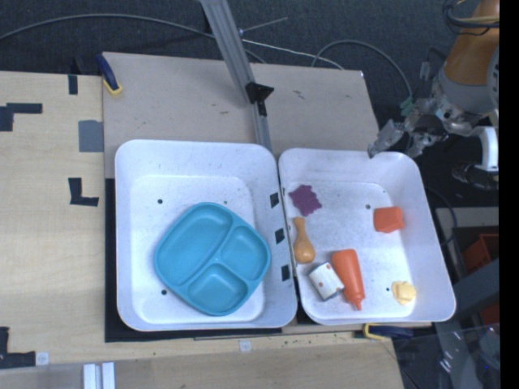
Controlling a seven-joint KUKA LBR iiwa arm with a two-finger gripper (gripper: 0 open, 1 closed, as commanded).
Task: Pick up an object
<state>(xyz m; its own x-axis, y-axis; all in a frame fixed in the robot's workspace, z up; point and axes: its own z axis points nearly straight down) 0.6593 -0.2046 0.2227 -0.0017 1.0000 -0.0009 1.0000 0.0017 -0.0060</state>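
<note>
The right bin (422, 186) holds several small things: a purple piece (304, 198), an orange block (388, 219), a tan gourd-shaped toy (302, 244), a white can (326, 281), an orange carrot-like piece (349, 275) and a small yellow toy (403, 292). My gripper (402, 141) hangs over the far right corner of this bin, above its rim. Its fingers are spread open with nothing between them. The orange block is the nearest object, a good way below the gripper in the view.
The left bin (130, 217) bears a blue divided plate (212, 258). A slanted metal pole (235, 47) rises behind the bins. Cables lie on the dark floor at the back.
</note>
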